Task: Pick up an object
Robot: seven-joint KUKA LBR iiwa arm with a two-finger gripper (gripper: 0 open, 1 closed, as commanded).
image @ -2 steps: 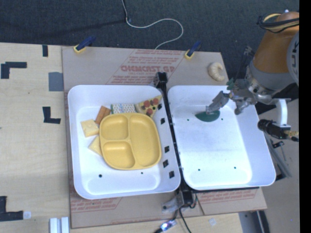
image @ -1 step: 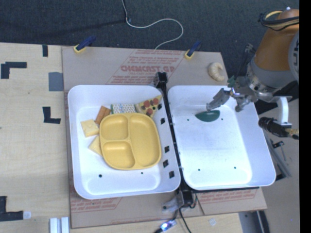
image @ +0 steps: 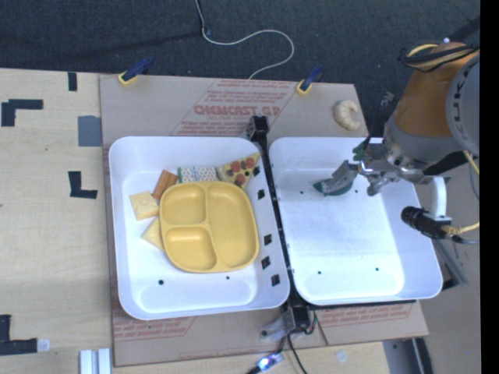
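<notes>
My gripper (image: 334, 184) hangs low over the upper left part of the right bin (image: 351, 248), at the end of the grey arm with the orange band (image: 427, 92). A small dark green shape (image: 327, 188) sits right at the gripper's tip; whether it is a separate object or part of the gripper is unclear. In the left bin (image: 132, 287) a yellow divided plate (image: 209, 226) lies flat. Around its upper and left edges are a beige square (image: 143, 205), an orange-brown piece (image: 164, 182), a yellow wedge (image: 152, 234) and a pizza slice (image: 240, 168).
A beige lump (image: 348, 114) rests on the cardboard sheet behind the right bin. The black divider (image: 269, 209) runs between the two bins. A blue-and-yellow clamp (image: 309, 79) holds the cardboard's far edge, and a white cable (image: 249, 41) loops behind it.
</notes>
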